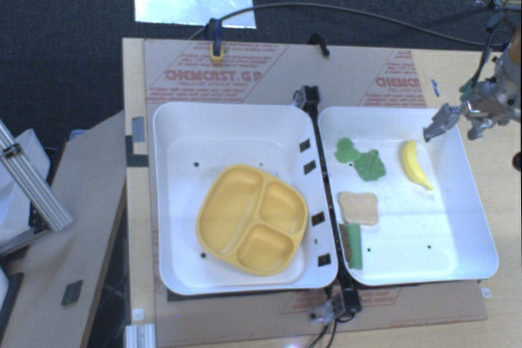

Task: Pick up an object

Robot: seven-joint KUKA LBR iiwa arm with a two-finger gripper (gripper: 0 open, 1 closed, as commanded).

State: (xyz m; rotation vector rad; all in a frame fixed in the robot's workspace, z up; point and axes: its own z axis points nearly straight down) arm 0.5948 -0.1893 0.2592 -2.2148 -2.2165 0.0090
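The gripper [447,121] hangs at the far right of the scene, over the back right corner of the right bin [465,257], and it carries nothing: no object sits between its fingers and it touches none of the toys below. Its grey fingers point down and to the left, and they look slightly parted, though at this slant and size the gap is hard to read, so how far they stand open cannot be told with any confidence. Nearest to it is the toy banana [415,165], lying on the bin floor just below and a little left of the fingertips, apart from them. Farther left from the gripper, near the divider between the bins, lies a green leafy toy vegetable [362,161], possibly lettuce or broccoli. Below that, and well apart from the gripper, rests a tan slice of toy bread [359,209], with a narrow green stick-shaped piece [354,244] just beneath it, against the bin's left wall. Much farther to the gripper's left, in the left bin [188,143], sits a yellow divided plate [252,218] with three compartments, tilted slightly relative to the bin's sides.
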